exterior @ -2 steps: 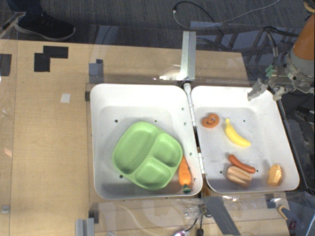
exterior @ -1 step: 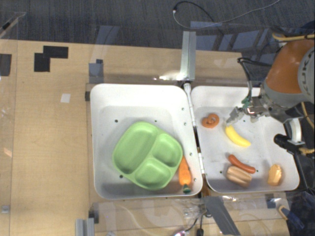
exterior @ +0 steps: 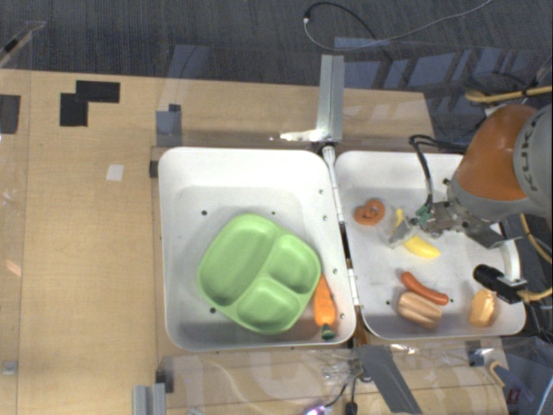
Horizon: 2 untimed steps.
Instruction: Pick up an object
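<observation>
- Pincer (exterior: pixel 422 224) hangs low over the right bin (exterior: pixel 376 318), in that bin's upper right part; whether it is apart or together I cannot tell, and nothing shows clamped in it.
- Just below the pincer lies a yellow piece (exterior: pixel 421 248), flat on the bin floor and very close to the pincer tip; I cannot tell whether they touch.
- Left of the pincer lies a small pale yellow sliver (exterior: pixel 398 222), too small to name.
- Further left, near the wall that the bins share, sits a red-brown ring (exterior: pixel 371 213).
- Lower in the right bin a red sausage (exterior: pixel 424 287) lies just above a tan bun (exterior: pixel 418 309), the two touching or nearly so.
- At the lower right of that bin stands an orange-yellow lump (exterior: pixel 482 309), apart from the bun.
- Count for the right bin: six loose things, one of each.
- Left bin (exterior: pixel 173 232) holds a green plate (exterior: pixel 257 272) with three compartments, all bare.
- An orange carrot (exterior: pixel 323 303) is wedged between the plate's lower right rim and the bin wall, its green end toward the bottom of the frame.
- Count for the left bin: one plate, one carrot.
- Both bins sit side by side on the pale wooden desk (exterior: pixel 86 249).
</observation>
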Tool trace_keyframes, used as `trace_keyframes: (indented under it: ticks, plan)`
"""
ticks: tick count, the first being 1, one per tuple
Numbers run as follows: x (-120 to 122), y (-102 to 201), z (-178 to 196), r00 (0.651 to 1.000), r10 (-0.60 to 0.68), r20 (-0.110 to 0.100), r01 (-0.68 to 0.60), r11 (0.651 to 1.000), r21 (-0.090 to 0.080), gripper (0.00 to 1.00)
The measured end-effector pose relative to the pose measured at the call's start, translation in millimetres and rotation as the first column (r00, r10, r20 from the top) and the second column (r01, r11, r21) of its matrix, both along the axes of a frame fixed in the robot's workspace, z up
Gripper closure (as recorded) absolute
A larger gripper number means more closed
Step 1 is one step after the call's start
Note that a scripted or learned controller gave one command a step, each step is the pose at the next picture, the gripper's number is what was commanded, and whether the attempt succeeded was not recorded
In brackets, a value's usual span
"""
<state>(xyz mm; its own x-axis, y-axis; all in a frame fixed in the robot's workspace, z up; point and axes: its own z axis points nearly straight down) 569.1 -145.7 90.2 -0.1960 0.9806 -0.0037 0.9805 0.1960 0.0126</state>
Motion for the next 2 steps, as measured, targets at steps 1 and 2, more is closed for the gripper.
trace_keyframes:
  ticks: [1, 2]
  plan:
    - [2.7, 2.0, 12.4, 1.000, 0.002, 0.006, -0.002, 1.000, 0.002, 1.00]
    - [9.8, 80.1, 129.1, 0.995, -0.103, -0.006, 0.103, 0.995, 0.002, 1.00]
